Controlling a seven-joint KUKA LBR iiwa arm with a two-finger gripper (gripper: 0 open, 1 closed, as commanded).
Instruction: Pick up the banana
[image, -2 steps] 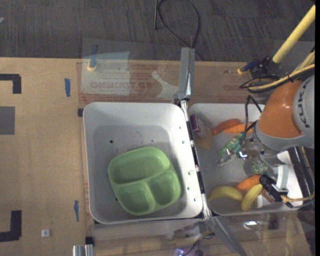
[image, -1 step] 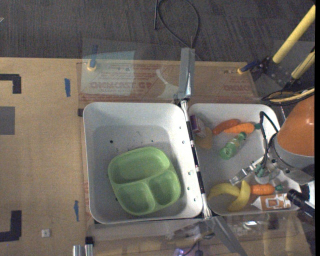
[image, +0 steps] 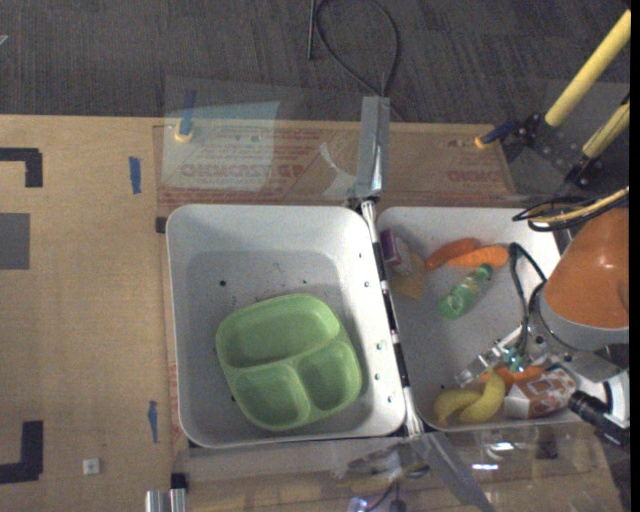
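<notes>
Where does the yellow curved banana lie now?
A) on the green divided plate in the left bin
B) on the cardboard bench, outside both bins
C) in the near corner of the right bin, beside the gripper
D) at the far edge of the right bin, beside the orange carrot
C: the yellow curved banana lies at the near edge of the right white bin, just below the gripper.

We see the gripper (image: 497, 362) low in the right bin (image: 440, 330), near its front wall, with the orange-banded arm (image: 592, 280) rising behind it to the right. Just in front of the gripper lies the banana (image: 470, 401), curled against the bin's front edge; whether the fingers touch it we cannot tell. Beside the banana, to the right of the gripper, sits a white and orange packet (image: 540, 392). Further back and left of the gripper lie a green bottle (image: 466, 292) and an orange carrot (image: 466, 253). Well to its left, the left bin (image: 200, 250) holds a green divided plate (image: 290, 360).
</notes>
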